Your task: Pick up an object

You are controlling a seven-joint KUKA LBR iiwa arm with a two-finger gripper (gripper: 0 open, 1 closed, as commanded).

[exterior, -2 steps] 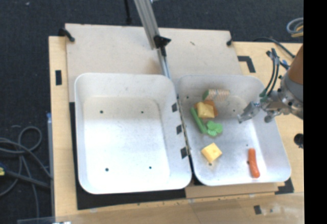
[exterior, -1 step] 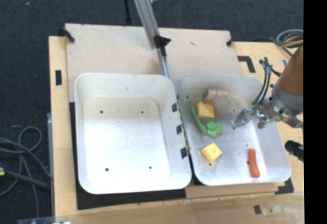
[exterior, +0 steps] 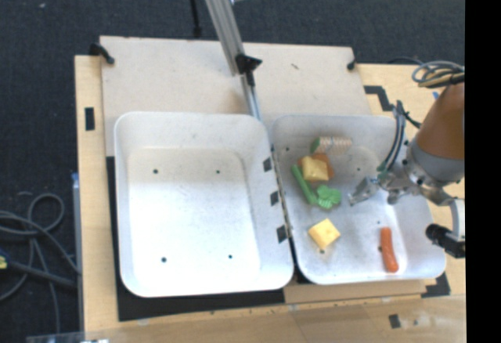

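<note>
Gripper (exterior: pixel 363 194) over right bin (exterior: pixel 356 275) — finger state unclear — orange stick (exterior: pixel 387 249), yellow block (exterior: pixel 324 234) nearby

One fixed camera looks down at a slant from above and well back, taking in the whole bench (exterior: pixel 235 71). The left bin (exterior: pixel 196 204) sits at centre, the right bin (exterior: pixel 356 255) toward four o'clock, dark floor across the top, and the arm (exterior: pixel 438 142) at three o'clock.

right bin (exterior: pixel 344 134): block (exterior: pixel 324 233) front; carrot (exterior: pixel 388 249) right; left bin (exterior: pixel 133 177) beside
</note>
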